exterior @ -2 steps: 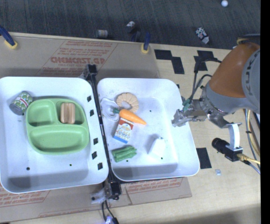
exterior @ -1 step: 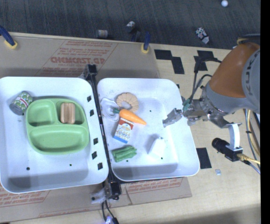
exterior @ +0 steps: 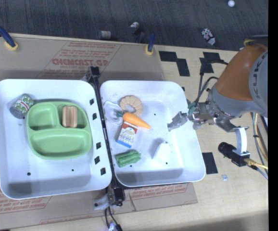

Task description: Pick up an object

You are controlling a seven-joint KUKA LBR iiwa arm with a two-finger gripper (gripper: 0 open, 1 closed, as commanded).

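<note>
The right bin [exterior: 189,165] holds an orange carrot [exterior: 137,121], a round tan cookie [exterior: 130,103], a small orange and blue carton [exterior: 127,133], a green leafy piece [exterior: 127,158], a clear plastic item [exterior: 113,112] and a white lump [exterior: 162,150]. My gripper [exterior: 177,121] hangs over this bin's right side, above bare bin floor, to the right of the carrot and up from the white lump. Nothing shows between its fingers.
The left bin [exterior: 6,172] holds a green divided tray [exterior: 57,146] with a tan block [exterior: 69,116] in one compartment, and a small can [exterior: 21,105] at its upper left. The arm's orange band [exterior: 240,76] stands over the bench at right.
</note>
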